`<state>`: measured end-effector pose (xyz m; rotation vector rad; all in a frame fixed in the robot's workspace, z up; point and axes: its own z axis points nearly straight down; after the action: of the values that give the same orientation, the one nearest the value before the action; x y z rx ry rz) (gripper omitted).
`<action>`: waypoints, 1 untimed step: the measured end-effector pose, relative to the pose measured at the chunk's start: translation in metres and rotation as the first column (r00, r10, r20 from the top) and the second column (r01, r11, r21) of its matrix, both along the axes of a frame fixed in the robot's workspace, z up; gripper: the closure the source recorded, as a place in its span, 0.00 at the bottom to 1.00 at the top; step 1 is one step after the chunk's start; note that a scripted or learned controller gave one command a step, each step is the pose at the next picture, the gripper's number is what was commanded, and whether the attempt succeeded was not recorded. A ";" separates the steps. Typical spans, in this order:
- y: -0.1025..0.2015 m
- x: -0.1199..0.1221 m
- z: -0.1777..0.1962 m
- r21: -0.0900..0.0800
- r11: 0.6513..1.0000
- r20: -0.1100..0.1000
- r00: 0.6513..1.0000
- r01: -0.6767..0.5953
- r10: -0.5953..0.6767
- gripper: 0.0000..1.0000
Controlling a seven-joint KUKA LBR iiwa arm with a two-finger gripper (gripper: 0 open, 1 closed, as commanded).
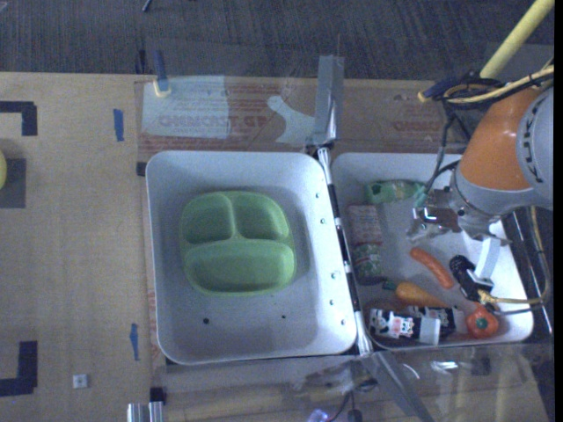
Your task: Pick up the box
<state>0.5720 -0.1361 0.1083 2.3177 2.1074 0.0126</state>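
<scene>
Box (364,224) flat in right bin (519,328), just beside gripper (428,222) on its view-left, toward the green plate (237,243); long axis roughly up-down in view. Grip state impossible to tell. Probably calls for short sideways shift before descending.

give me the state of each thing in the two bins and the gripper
green divided plate: flat in the left bin, right side up
box: flat in the right bin, near its left wall
black-and-white carton: on its side by the near wall
two carrots: lying flat
tomato: near corner
gripper: over the right bin, holding nothing
</scene>
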 end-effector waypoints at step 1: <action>0.008 0.008 -0.021 0.000 0.974 -0.008 0.974 -0.228 0.228 1.00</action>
<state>0.5801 -0.1285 0.0877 2.0639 2.3638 0.0044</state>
